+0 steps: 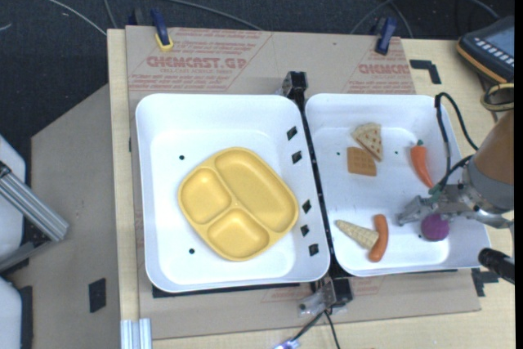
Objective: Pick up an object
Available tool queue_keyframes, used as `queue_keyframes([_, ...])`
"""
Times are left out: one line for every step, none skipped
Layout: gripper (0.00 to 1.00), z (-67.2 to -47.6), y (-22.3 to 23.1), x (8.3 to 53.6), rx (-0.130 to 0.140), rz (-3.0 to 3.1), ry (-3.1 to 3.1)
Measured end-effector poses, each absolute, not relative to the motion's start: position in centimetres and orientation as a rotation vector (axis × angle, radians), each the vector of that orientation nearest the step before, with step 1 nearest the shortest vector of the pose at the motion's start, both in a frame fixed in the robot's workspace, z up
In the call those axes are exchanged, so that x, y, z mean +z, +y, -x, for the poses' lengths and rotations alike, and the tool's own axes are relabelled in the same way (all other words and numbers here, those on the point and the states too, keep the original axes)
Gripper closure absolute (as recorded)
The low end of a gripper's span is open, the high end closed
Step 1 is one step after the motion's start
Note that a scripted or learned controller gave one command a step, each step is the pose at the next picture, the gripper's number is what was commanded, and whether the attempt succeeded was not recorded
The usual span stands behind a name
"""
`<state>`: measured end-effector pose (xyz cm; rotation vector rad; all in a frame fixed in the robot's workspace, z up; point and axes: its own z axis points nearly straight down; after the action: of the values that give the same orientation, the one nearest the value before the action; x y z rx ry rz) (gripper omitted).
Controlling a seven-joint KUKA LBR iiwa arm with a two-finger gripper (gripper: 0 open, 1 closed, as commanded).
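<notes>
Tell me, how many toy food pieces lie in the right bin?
6: pizza slice, cracker, carrot, cone, sausage, purple piece under the gripper. The arm may hide more.

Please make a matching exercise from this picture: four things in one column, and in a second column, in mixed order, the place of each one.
Things:
1. yellow divided plate
2. carrot
3. purple ball
4. ice cream cone

Places:
A. right bin, beside the pincer
B. middle of the left bin
C. right bin, near its front left, next to the sausage
D. right bin, by the right wall

Pairs: 1-B, 2-D, 3-A, 4-C
</notes>
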<state>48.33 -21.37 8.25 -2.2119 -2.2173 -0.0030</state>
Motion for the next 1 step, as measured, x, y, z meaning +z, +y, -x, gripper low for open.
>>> queue_keyframes([1.0,-48.4,-21.52,9.55,-0.003,2.218,-2.22])
